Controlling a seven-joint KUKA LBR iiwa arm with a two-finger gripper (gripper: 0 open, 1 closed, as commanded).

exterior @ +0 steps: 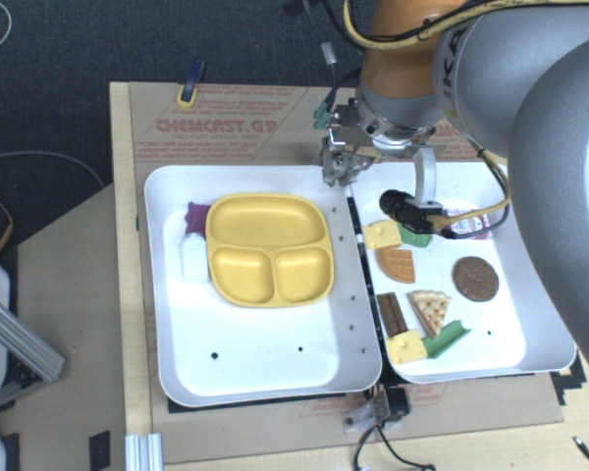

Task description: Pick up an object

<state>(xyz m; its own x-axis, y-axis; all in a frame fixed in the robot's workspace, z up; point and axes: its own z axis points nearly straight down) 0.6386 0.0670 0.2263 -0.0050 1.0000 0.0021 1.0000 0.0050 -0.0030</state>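
Observation:
My gripper (339, 168) hangs over the far end of the ridge between the two bins, and nothing shows in its grasp. In the right bin (530, 346) lie a yellow cheese wedge (381, 234), an orange-brown toast piece (398, 265), a round brown cookie (476, 278), a chocolate bar (391, 312), a triangular sandwich slice (432, 310), a yellow block (405, 345) and a green stick (449, 339). The left bin (245, 361) holds a yellow divided plate (270, 248), with a purple item (195, 215) and a white bottle (193, 259) to its left.
The grey arm (540, 116) covers the right bin's far right corner. A small green piece (418, 236) and a pink-white packet (468, 223) lie near the cheese. Both bins rest on a cardboard sheet (226, 121) bearing a blue-yellow clip (190, 83).

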